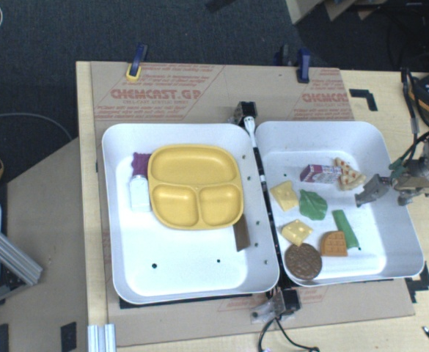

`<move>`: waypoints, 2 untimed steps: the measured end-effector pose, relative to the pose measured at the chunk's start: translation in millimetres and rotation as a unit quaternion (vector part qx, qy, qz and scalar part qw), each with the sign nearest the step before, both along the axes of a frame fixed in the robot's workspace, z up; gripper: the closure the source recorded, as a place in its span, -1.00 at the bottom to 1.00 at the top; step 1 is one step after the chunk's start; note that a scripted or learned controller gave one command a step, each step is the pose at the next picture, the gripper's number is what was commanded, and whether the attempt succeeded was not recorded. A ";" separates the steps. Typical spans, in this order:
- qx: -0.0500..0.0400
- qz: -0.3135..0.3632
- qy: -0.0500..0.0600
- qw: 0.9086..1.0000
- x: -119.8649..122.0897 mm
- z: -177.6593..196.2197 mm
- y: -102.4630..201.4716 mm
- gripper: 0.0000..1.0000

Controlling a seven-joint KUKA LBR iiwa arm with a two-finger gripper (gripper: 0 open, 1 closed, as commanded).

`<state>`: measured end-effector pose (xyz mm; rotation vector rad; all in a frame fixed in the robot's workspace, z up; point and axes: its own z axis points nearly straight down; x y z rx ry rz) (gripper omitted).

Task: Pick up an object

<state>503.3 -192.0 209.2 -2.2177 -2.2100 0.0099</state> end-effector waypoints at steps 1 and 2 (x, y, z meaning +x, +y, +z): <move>-0.002 0.002 -0.006 1.000 3.0 6.0 0.3 -1.00; 0.000 0.001 -0.002 1.000 4.4 -57.6 1.9 -1.00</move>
